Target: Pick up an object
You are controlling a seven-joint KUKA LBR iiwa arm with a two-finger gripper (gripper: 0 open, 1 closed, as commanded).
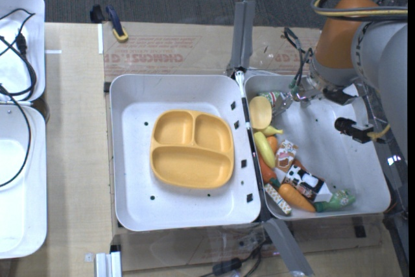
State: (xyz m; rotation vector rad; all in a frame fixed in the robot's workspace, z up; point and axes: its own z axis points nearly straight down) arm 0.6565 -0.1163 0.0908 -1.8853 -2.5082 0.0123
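1. Arm: it enters from the right of the camera view and stands over the far right part of the right bin. The orange band sits high, just past the bin's far wall, with the grey link bulking to its right. Cables loop over and beside the band.

2. Gripper: it hangs below the orange band, near the far left corner of the right bin, above the white floor. It lies close to the pale yellow piece. Whether it is released or clenched cannot be told, as the wrist and cabling hide the tips. Nothing is visibly held.

3. Task items: all lie in the right bin, bunched along its left wall and near corner. From far to near they are the pale yellow piece, a banana, an orange packet, a black and white carton, a carrot and a green item. Several touch or overlap.

4. Left bin: it holds 1 yellow plate with 3 compartments, lying flat near the middle.

5. Tabletop: a blue-handled clamp lies at its far edge, well apart from both bins.
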